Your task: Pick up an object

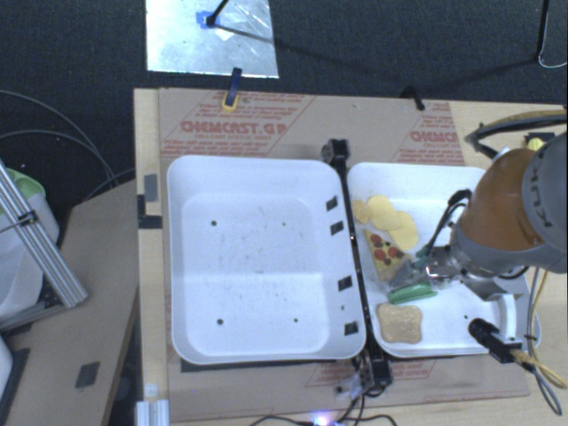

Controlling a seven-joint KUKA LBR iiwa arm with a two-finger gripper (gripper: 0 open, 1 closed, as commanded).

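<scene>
The right bin (417, 177) holds a yellow lumpy toy (387, 217), a pizza-slice toy (384, 250) with red dots, a green flat piece (406, 293) and a tan bread-slice toy (401, 323). My gripper (424, 270) is low in this bin, just right of the pizza slice and directly above the green piece. It looks to be touching or very near the green piece. The arm's grey and orange wrist (501, 211) covers the bin's right part.
The left bin (257, 256) sits beside the right one, with a black divider strip (351, 247) between them. A brown board (293, 122) lies under both bins. A metal plate (211, 23) lies beyond the bench at the top.
</scene>
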